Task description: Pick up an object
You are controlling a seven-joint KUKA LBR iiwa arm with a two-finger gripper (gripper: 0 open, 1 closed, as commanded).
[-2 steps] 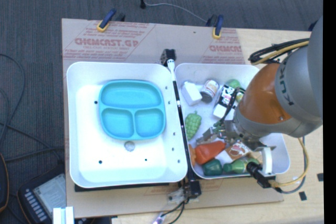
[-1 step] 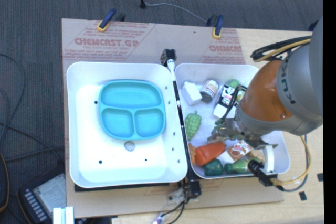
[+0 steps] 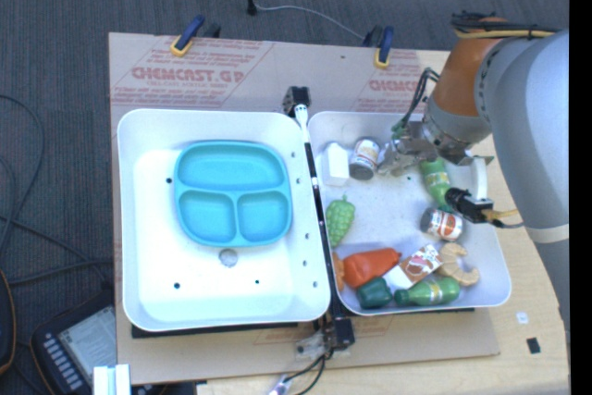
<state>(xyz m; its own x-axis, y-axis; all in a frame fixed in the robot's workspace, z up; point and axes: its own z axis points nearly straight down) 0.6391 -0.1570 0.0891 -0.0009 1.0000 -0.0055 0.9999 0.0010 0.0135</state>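
Note:
My gripper [image 3: 403, 154] hangs low over the upper part of the right bin [image 3: 490, 287], below the orange band of the arm. Just to its left lies a small silver can [image 3: 364, 157], with a white cup [image 3: 334, 165] beside that. A green bottle [image 3: 433, 179] lies right of the gripper, partly under the wrist. Further down are a second small can [image 3: 444, 224], a bumpy green fruit [image 3: 339, 220], an orange-red vegetable [image 3: 369, 265] and several small green and tan items along the front wall. Nothing is visibly held.
The left bin [image 3: 139, 199] holds a blue divided plate [image 3: 232, 192] and a small grey disc [image 3: 228, 258]. A black fitting [image 3: 297, 97] sits at the top of the wall between the bins. Blue and yellow clamps [image 3: 188, 34] hold the cardboard base at the back.

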